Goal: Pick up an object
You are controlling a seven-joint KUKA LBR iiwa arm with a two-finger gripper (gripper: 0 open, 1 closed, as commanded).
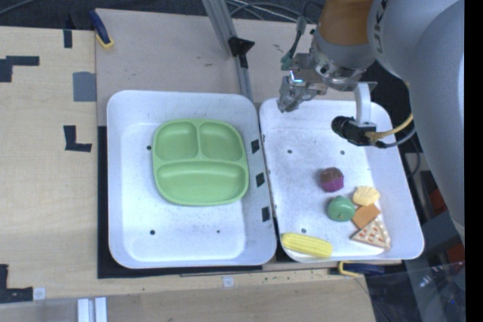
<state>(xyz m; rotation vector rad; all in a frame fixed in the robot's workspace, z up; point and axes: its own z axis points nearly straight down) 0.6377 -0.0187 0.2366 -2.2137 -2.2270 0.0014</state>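
- Left bin (124, 185): a smooth green plastic divided plate (201, 162), three compartments, flat and wide, likely hard to pinch.
- Right bin (302, 147): the candidates huddle at the near right corner: ridged yellow corn cob (307, 244), dark purple lump (331, 179), glossy green round piece (340, 208), pale shell shape (367, 195), waffled orange wedge (371, 231). Packed so tight, fingers could nudge neighbours or slip off.
- Gripper (289, 99) hovers over the bin's far edge, well apart from them; spread or pressed together, I cannot tell.
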